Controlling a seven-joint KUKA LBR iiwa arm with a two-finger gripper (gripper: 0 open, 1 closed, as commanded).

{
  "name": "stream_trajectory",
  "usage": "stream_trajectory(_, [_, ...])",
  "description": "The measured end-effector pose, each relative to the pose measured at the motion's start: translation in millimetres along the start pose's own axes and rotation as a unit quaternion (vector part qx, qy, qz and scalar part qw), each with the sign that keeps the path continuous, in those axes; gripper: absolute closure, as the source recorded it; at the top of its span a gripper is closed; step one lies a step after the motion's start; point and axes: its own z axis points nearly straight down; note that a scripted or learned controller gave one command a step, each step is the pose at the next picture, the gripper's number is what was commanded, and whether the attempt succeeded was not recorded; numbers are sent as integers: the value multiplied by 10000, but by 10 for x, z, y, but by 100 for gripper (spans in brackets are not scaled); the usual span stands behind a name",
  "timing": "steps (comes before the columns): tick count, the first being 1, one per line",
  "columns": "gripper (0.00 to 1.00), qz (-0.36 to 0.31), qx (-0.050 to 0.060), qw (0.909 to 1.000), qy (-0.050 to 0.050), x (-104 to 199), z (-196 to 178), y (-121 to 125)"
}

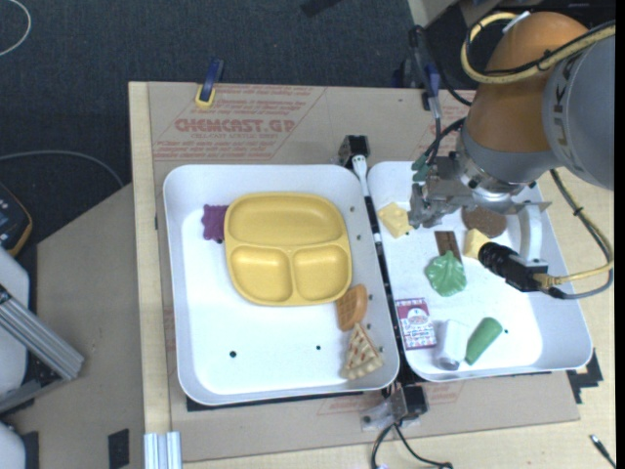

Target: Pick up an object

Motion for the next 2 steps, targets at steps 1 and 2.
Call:
stream_trajectory(1, [100,13,1,10000,-5,328,-13,230])
stream_trajectory(2, [100,29,11,10000,-11,472,44,265])
